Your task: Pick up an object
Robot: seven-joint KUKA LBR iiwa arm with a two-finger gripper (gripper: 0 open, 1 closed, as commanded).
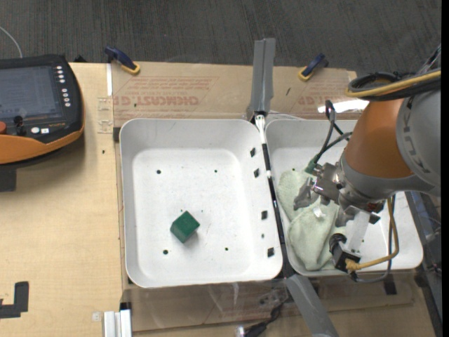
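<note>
The scene was viewed by one fixed camera, set above the surface [56, 258] and angled down at a slant. Both bins, the left [133, 209] and the right [410, 258], were taken in from moderate range, with floor seen along the top edge. The arm [379, 146] was seen entering from the right.

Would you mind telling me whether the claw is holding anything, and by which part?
Cannot be told: the claw sits over the pale cloth.
</note>
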